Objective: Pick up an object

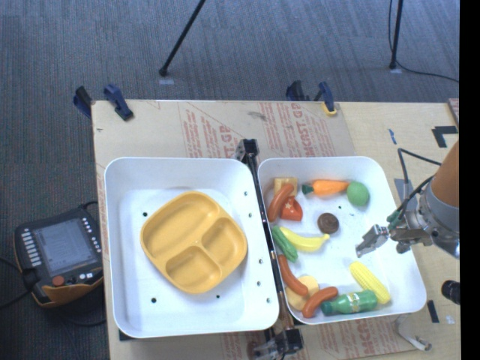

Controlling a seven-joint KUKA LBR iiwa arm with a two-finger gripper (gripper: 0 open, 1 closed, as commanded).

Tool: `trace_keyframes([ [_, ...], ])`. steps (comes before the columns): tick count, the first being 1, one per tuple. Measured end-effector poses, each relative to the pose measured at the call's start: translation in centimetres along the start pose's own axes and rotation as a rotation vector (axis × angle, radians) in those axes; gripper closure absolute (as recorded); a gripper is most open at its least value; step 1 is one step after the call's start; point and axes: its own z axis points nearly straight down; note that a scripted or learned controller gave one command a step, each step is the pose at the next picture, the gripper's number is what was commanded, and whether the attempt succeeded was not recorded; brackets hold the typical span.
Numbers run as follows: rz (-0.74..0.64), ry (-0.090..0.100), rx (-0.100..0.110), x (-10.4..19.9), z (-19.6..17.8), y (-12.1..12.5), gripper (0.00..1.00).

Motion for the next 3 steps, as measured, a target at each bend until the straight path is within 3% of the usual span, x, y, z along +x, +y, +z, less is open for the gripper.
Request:
trace_keyframes([
  [1, -0.239, 0.001, 0.001, -1.1, 11.9, -0.4, 0.0],
  [2, -0.234, 0.002, 0.001, -1.1, 10.9, -0.4, 1.0],
  [3, -0.044, 0.0, 0.0, 6.5, 2.0, -0.3, 1.0],
])
